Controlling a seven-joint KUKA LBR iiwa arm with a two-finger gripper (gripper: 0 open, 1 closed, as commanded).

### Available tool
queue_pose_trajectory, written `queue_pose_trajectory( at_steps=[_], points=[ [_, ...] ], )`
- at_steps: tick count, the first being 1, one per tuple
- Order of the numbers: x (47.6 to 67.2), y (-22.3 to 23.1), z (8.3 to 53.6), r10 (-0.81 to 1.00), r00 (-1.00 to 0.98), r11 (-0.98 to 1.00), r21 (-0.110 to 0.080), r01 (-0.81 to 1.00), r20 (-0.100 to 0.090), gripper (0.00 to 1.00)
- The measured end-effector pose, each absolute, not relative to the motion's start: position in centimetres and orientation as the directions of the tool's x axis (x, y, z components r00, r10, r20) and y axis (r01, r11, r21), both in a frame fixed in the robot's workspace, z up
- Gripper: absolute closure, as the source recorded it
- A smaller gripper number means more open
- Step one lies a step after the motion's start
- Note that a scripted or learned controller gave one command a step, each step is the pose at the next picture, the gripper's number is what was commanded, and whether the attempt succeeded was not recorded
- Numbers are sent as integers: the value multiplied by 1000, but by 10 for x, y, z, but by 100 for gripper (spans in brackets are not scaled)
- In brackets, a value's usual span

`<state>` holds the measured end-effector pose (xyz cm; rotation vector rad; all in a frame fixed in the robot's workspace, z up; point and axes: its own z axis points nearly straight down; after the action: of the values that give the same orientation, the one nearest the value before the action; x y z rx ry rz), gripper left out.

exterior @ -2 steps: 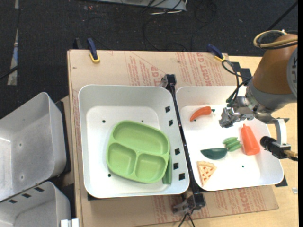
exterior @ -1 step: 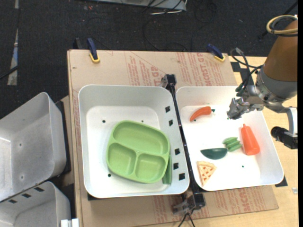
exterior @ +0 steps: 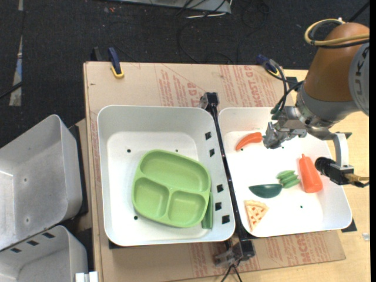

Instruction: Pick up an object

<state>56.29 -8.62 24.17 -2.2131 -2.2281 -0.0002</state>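
Note:
In the right bin (exterior: 329, 219) lie several toy foods. A small orange chilli (exterior: 248, 140) rests near the bin's back left. An orange carrot (exterior: 309, 173) lies toward the right, with a light green piece (exterior: 288, 178) and a dark green spoon-like leaf (exterior: 267, 189) beside it. A pizza slice (exterior: 255, 212) sits near the front left. My gripper (exterior: 274, 137) hangs just right of the chilli, low over the bin floor, and nothing shows between its fingers.
The left bin (exterior: 117, 128) holds a green divided tray (exterior: 171, 188). A black divider (exterior: 222, 175) runs between the bins. More white bins (exterior: 35, 175) stand off the bench at the left. Blue clamps (exterior: 116, 63) grip the board's back edge.

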Motion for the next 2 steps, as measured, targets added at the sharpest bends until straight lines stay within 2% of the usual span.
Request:
queue_pose_trajectory(
  at_steps=[1, 2],
  points=[
    [571, -29, 249, 1000, -8, 8, 2, 1000, 2, 100],
    [569, 25, 233, 1000, -8, 8, -3, 1000, 2, 100]
  ],
)
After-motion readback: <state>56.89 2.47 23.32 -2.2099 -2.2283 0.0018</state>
